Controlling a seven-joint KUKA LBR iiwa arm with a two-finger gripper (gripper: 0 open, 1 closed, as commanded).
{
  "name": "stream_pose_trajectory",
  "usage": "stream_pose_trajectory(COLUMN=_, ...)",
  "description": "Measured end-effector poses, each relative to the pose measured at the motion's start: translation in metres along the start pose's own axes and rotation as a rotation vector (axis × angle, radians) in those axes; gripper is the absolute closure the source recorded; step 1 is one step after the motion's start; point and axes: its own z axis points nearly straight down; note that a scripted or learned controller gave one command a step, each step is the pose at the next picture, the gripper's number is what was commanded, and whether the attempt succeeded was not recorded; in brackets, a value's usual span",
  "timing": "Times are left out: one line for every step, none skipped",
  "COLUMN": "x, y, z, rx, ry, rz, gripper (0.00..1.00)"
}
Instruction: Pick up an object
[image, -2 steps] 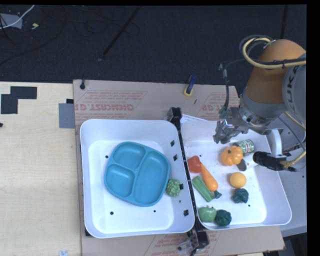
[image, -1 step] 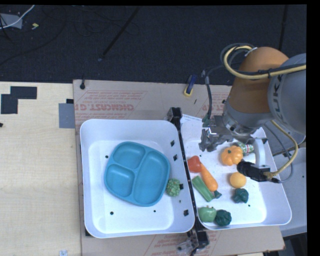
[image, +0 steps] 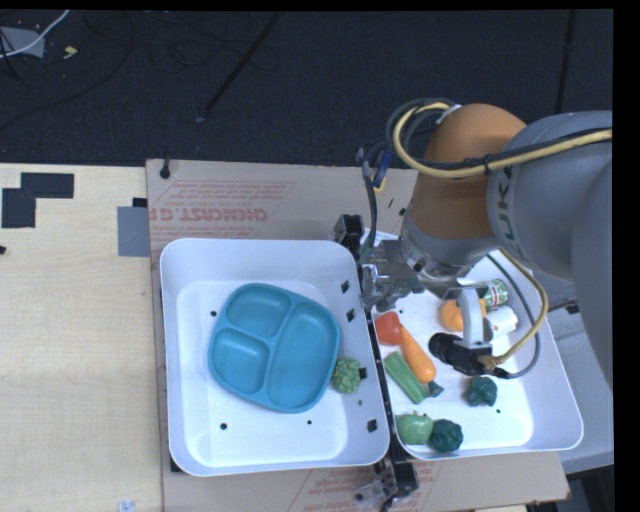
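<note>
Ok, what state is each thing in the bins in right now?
blue plate: flat, right side up, in the left bin.
small broccoli: left bin, at the plate's rim.
carrot: lying flat, right bin.
green cucumber: lying alongside the carrot.
green fruit: resting beside the dark broccoli.
gripper: over the right bin, grip hidden.

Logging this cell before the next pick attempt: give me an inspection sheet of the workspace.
surface: pale bench, printed cardboard under two white bins.
job's things: right bin holds carrot, cucumber, tomato, pear, dark floret, small can, others.
clutter: left bin holds blue divided plate, small broccoli beside it.
grippers: gripper over the bins' shared wall; grasp cannot be told.
cables: yellow cable looped on the arm.
surroundings: dark floor behind the bench.
</note>
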Motion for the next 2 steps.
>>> stream_pose_trajectory(x=0.053, y=-0.020, z=0.004, rx=0.001, ry=-0.001, rz=0.000, gripper=1.00)
stream_pose_trajectory(x=0.060, y=-0.009, z=-0.002, rx=-0.003, ry=-0.002, rz=0.002, gripper=1.00)
